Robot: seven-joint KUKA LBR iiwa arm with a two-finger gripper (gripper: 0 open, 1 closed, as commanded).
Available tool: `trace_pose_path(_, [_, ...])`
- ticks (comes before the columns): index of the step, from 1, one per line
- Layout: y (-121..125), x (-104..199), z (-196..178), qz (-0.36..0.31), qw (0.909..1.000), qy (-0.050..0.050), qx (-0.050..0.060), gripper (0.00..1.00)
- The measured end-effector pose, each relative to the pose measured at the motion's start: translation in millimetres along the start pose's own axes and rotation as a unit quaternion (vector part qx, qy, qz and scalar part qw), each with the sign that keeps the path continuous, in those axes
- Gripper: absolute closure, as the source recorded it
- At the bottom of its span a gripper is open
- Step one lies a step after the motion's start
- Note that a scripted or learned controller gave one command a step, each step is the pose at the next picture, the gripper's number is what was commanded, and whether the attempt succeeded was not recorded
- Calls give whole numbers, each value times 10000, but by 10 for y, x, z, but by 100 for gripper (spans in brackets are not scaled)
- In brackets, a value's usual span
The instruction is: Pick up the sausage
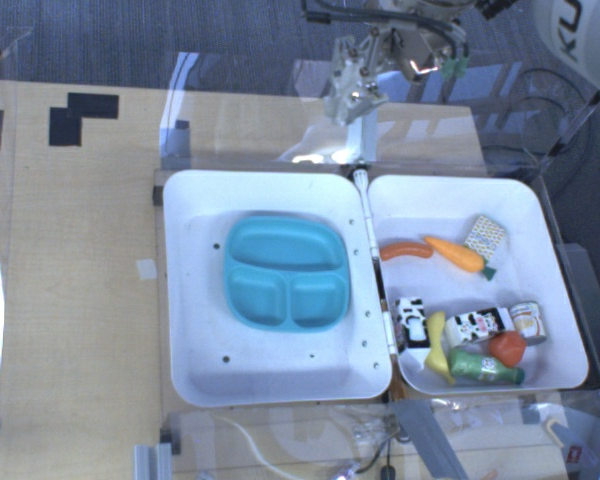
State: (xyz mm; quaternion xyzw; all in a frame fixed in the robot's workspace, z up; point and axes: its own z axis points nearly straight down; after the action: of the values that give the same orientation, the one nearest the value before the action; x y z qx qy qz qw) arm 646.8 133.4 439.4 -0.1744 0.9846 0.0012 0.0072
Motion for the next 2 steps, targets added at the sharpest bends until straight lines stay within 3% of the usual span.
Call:
trace_pose_path(1, [-661,9,564,-1851,9827,21,-6,100])
trace_pose_path(2, [-671,80,1248,-2930,9561,24,-13,100])
